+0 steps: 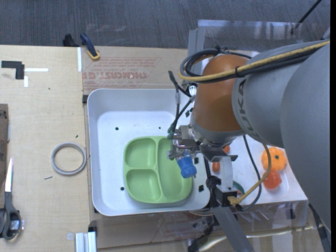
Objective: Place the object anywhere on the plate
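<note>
The gripper (184,152) hangs over the right side of the green plate (156,169), its metal fingers pointing down and partly hidden by cables and the wrist above. A small blue object (187,167) sits right at the fingertips, over the plate's right-hand compartment near its rim. It looks to be pinched between the fingers, though the view from above does not make the grip fully plain, and it is not clear whether the blue object touches the plate surface or hangs just above it.

The plate is divided into three sections, two smaller ones on the left and one long one on the right, and it lies in the lower middle of the left white bin (105,140). Above the gripper the arm (273,98) comes in from the right, with a broad orange band (218,96) over the wrist and black and yellow cables looping around it.

In the right bin (294,190), largely covered by the arm, an orange fruit-like toy (277,159) and a red piece (272,180) lie close together near the right edge.

Left of the bins, on the wooden bench (42,119), lies a ring of tape (69,158), well apart from the bin, and scissors (9,214) rest at the lower left edge
</note>
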`<state>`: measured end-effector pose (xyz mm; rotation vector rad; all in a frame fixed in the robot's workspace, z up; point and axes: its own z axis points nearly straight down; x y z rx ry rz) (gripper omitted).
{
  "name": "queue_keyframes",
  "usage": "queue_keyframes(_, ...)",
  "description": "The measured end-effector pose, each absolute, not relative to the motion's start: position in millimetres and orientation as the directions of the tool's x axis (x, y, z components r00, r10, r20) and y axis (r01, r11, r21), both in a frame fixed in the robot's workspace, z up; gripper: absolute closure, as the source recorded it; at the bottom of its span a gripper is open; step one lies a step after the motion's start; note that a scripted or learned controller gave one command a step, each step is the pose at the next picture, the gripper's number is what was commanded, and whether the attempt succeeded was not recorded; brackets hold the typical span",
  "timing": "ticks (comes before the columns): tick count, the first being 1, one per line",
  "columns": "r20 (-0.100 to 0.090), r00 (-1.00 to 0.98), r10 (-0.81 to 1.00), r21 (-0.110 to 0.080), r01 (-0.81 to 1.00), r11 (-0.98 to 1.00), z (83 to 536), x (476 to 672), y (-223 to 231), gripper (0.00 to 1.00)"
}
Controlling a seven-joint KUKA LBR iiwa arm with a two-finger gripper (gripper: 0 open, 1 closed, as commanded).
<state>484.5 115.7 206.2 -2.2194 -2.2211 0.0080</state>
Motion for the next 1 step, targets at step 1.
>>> queue_keyframes(1, -0.002, 0.003, 1.000, -0.004, 1.000, -0.003, 218.1, 477.5, 56.3, 1.00)
